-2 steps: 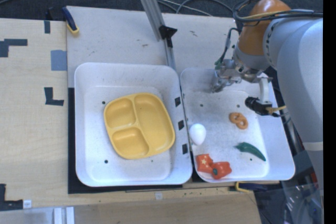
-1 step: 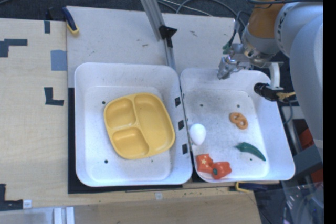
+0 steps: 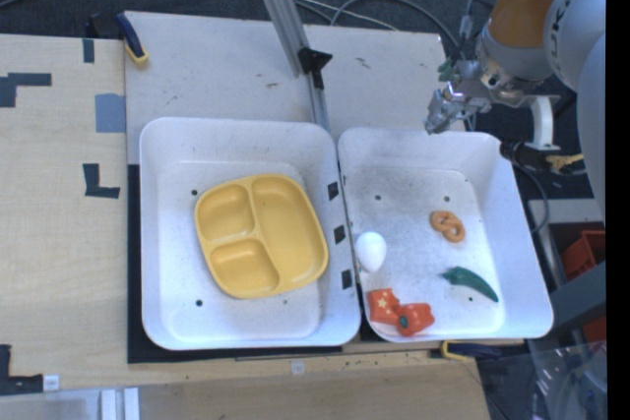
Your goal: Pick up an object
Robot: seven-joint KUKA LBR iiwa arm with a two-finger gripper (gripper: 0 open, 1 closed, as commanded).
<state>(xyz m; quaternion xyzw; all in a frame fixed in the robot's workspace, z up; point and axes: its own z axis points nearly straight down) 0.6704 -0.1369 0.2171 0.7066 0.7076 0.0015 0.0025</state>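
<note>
now the hand (image 3: 440,116) hangs over the far rim of the right bin (image 3: 512,211), up by its back edge, and whether it is clenched or released i cannot tell from up here. down in that bin lie an orange pretzel (image 3: 448,225), a green pepper (image 3: 471,282), a white egg (image 3: 371,251) against the left wall, and a red-orange toy (image 3: 399,310) at the near edge. over in the left bin (image 3: 162,211) sits a yellow divided plate (image 3: 260,234).

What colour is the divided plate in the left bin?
Yellow. The divided plate shows plainly in the camera view, lying in the left bin.
</note>
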